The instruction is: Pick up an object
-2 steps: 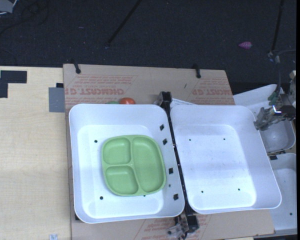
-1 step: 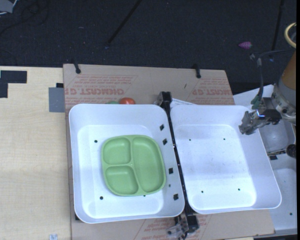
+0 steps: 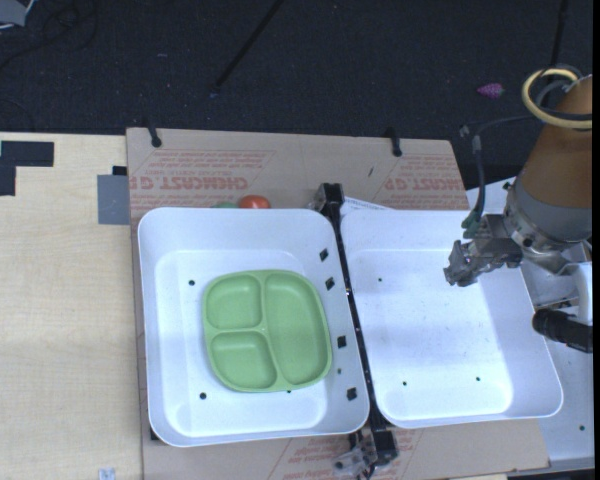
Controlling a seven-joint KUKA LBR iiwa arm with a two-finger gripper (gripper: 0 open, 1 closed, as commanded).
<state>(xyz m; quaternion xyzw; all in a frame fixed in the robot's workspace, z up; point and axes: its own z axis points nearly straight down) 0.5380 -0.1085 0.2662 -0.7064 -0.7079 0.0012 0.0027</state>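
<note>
You have two white bins side by side in the middle of the frame: the left bin (image 3: 170,268) carries a green divided plate (image 3: 267,328) lying flat on its floor at centre-left, and the right bin (image 3: 430,368) has bare floor showing across most of it. The arm (image 3: 565,158) enters from the right edge of the frame, and its gripper (image 3: 467,264) hangs over the upper right part of the right bin, well apart from the plate. Judging by that, the pick has not been made; you can see nothing lifted, and the reach, the closing and the lift all look to be ahead. The gripper is a small dark cluster from this angle, and you cannot tell how it is set or whether anything sits in it. Above the left bin's far rim, a small red-orange object (image 3: 254,203) peeks out, cut off by the rim, so its shape is unclear.
</note>
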